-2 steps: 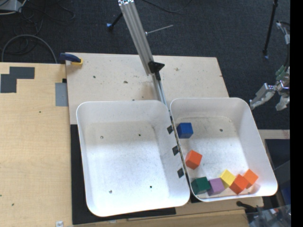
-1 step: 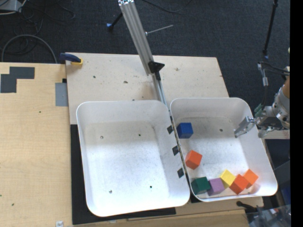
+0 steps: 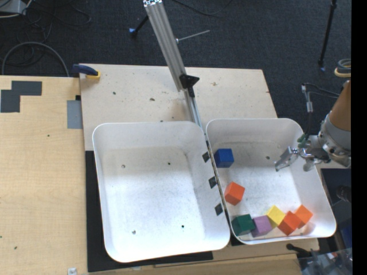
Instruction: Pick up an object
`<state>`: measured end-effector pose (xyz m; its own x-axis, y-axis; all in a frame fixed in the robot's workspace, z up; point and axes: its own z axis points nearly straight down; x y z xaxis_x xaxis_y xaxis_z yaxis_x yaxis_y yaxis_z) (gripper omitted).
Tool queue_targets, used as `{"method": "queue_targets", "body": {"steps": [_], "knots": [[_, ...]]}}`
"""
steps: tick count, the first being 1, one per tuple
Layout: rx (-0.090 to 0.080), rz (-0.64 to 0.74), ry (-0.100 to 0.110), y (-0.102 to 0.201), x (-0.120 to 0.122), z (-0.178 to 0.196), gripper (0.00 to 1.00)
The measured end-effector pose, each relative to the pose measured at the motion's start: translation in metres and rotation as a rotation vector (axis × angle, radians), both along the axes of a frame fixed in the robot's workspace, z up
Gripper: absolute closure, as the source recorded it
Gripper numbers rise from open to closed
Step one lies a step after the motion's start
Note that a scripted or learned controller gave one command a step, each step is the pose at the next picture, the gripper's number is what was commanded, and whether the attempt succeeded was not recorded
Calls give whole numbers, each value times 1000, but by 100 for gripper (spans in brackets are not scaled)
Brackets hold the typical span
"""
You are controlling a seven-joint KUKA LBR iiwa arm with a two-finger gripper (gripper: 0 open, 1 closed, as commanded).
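gripper [image 3: 285,160] reaches in over the right bin's [image 3: 252,125] right rim, wrist roughly level, metal fingers slightly parted and holding nothing. blue cube [image 3: 223,157] sits well apart from it, beside the divider. orange cube [image 3: 234,193] lies mid-bin. along the near wall sit a green cube [image 3: 243,224], purple cube [image 3: 261,225], yellow cube [image 3: 276,215] and two more orange blocks [image 3: 295,219].

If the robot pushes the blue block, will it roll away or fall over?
Probably neither. The blue block looks like a cube with flat faces and sits flat on the floor of the right bin, so a push would likely make it slide, not roll. It looks stiff and small, so likely light. It stands apart from the other blocks, near the bin's left wall, which could stop it.
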<state>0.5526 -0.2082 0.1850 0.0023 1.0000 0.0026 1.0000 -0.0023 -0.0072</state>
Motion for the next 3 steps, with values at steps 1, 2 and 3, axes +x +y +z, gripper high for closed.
{"method": "queue_targets", "body": {"steps": [1, 2, 3], "knots": [[0, 0, 0, 2, -19, -33, 0], [-5, 2, -9, 66, -58, -94, 0], [-2, 0, -9, 25, -65, -93, 0]]}}
